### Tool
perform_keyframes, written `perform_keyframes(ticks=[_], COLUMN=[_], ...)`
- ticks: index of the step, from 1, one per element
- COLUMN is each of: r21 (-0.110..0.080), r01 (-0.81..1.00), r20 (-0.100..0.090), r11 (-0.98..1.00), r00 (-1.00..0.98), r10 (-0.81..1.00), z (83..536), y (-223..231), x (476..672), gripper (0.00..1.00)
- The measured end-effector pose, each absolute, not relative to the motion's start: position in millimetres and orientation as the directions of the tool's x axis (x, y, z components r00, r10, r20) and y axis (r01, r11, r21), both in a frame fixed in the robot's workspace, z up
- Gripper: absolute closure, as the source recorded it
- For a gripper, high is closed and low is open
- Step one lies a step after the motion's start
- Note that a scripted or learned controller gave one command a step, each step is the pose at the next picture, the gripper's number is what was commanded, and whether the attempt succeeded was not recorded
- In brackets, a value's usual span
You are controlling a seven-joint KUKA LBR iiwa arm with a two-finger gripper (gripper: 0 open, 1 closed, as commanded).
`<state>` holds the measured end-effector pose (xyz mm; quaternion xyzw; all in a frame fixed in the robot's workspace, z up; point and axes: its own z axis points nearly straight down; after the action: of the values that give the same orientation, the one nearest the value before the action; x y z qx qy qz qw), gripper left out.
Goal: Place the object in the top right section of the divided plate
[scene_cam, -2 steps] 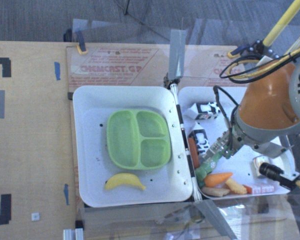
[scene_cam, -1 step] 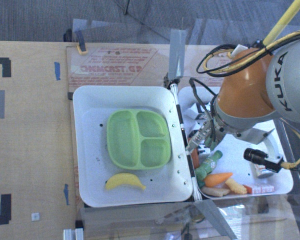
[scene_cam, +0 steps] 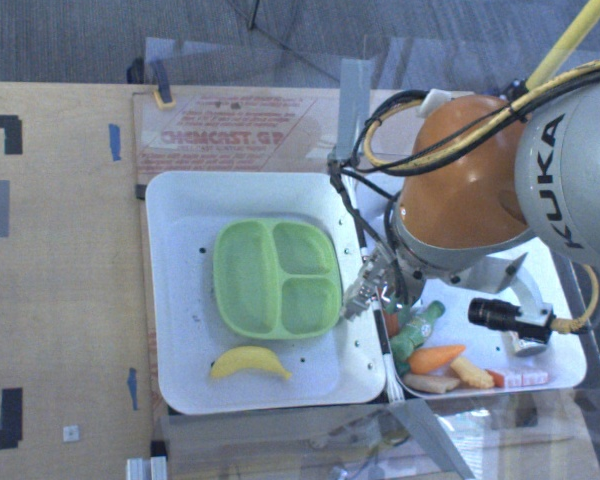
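From the overhead camera, my pincer (scene_cam: 365, 290) hung over the rim between the two shallow white bins, just right of the green divided plastic plate (scene_cam: 276, 278) in the left bin (scene_cam: 180, 268); I could not tell its state. A yellow toy banana (scene_cam: 249, 364) lay below the plate, and small toy foods (scene_cam: 440, 363) sat piled in the right bin (scene_cam: 565, 363).

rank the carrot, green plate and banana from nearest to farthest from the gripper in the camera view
From the gripper, at the divider between the bins:
1. Green plate, just to its left in the left bin.
2. Carrot, lower right, in the right bin.
3. Banana, lower left, in the left bin below the plate.
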<state>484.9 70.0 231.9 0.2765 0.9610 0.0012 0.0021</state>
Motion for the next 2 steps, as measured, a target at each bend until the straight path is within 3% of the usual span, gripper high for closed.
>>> perform_keyframes(ticks=[1,2], r21=[0.003,0.007], r01=[0.532,0.531], r20=[-0.003,-0.007], r11=[0.847,0.847], r00=[-0.847,-0.847], r10=[0.532,0.531], z=[231.9,242.1], y=[69.9,70.8], x=[484.9,486.2], gripper=[0.0,1.0])
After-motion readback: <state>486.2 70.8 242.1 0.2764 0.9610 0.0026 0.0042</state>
